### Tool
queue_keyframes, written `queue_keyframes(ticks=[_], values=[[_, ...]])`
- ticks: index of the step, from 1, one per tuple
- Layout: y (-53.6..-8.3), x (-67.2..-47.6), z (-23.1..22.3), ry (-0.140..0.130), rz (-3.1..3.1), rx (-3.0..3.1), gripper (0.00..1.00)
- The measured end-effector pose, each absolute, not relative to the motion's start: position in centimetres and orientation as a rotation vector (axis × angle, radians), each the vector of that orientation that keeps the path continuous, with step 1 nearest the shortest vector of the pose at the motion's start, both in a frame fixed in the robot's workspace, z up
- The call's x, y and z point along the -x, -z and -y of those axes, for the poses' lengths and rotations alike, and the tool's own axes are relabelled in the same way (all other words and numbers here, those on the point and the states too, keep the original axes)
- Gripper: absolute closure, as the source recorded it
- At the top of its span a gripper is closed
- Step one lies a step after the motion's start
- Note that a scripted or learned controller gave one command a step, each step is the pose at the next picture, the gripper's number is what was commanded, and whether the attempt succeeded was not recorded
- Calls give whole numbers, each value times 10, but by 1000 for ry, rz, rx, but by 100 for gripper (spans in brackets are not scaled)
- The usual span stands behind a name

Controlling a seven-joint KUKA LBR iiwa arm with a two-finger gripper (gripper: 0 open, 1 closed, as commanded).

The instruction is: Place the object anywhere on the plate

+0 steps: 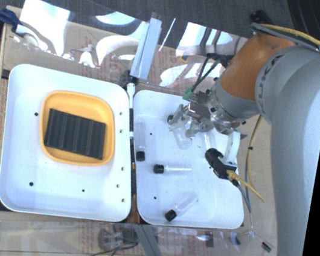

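The end effector [187,122] hangs low over the upper part of the right bin [226,219], and I cannot tell whether it is released or clenched; nothing is visibly in its grip. Three clear vials lie in that bin: one near the left wall [138,149], one mid-bin [171,169], one toward the front [179,207]. The yellow plate [81,107], with its dark ribbed insert, sits in the left bin [12,147], well apart. The likely trouble: the vials are slick, round and transparent, so a pinch may slip or roll one away. A vial may also drop crossing the rims between the bins, or roll off the ribbed insert
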State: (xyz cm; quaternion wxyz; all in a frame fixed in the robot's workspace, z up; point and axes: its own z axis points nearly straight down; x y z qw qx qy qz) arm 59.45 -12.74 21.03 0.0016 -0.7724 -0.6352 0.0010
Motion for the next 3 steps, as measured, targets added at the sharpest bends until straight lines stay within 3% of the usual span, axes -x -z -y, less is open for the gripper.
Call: queue_keyframes(ticks=[1,3], values=[[-173,-545,91,-6,2143,2290,100],[-191,-598,-14,-3,2387,2040,100]])
